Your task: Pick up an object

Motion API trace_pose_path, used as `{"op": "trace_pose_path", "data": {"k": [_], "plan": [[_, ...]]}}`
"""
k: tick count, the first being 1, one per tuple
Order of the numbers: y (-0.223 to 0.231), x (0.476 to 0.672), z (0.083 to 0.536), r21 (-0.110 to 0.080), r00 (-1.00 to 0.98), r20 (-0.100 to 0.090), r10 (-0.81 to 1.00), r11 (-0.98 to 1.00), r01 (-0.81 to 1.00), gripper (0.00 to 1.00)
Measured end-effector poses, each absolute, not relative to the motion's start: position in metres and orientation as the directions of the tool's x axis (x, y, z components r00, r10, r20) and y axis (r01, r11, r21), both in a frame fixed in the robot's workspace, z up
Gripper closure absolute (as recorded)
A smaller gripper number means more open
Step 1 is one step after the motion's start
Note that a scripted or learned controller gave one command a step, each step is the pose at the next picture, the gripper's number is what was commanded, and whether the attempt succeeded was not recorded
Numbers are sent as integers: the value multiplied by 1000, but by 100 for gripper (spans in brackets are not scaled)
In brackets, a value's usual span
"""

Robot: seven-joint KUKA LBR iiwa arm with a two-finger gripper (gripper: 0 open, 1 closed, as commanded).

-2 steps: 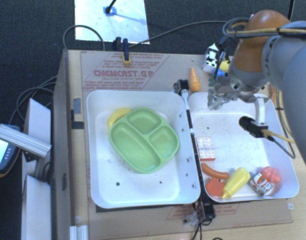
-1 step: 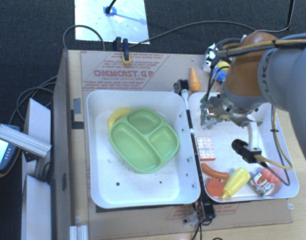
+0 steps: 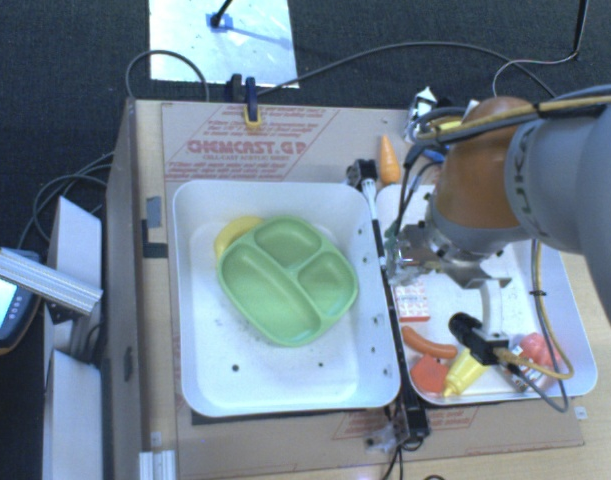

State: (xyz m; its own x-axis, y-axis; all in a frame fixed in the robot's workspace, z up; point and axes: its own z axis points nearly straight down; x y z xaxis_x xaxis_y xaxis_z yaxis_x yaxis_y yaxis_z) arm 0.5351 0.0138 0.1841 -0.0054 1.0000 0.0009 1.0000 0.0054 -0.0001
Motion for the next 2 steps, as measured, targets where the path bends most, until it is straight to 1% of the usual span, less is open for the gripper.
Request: {"op": "trace_pose_path", "data": {"k": [1,2], "plan": [[28,520,184,0,-5,1,1000,5,1000,100],[28,520,184,0,-3,1,1000,3,1000,0]]}}
